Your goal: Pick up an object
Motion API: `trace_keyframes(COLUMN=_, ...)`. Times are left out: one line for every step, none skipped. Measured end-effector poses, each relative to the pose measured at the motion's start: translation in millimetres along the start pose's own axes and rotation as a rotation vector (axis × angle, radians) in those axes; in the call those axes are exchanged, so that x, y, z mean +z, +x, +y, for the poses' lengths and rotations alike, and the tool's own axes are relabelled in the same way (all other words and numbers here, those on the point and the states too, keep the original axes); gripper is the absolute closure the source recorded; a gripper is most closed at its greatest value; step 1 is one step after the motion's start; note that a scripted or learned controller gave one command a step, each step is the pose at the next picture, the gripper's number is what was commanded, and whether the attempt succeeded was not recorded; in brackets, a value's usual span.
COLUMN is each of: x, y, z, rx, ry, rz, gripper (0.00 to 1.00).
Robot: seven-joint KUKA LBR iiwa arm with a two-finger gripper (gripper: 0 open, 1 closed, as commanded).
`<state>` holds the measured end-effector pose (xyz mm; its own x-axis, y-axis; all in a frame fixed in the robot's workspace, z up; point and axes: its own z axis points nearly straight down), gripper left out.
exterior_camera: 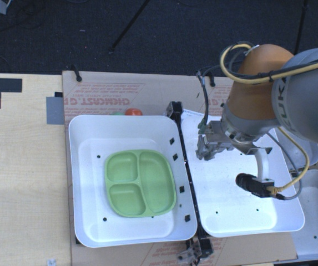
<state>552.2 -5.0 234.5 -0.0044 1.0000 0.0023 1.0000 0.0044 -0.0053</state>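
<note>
gripper point(206, 150): we see it low over the right bin point(242, 220), near the divider, whether its fingers are apart we cannot tell | green divided plate point(140, 182): lies flat in the left bin point(89, 226), across the divider from the gripper

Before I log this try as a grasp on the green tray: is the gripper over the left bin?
No, the gripper hangs over the right bin, while the green divided tray lies alone in the left bin.
</note>
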Motion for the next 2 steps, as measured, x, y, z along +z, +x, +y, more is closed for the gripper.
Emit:
trace_keyframes(x=11.2, y=56.1, z=18.0, rx=0.0, ry=-0.002, rz=-0.001, gripper=1.0)
trace_keyframes(x=0.6, y=104.9, z=31.9, rx=0.0, ry=-0.004, rz=-0.001, gripper=1.0)
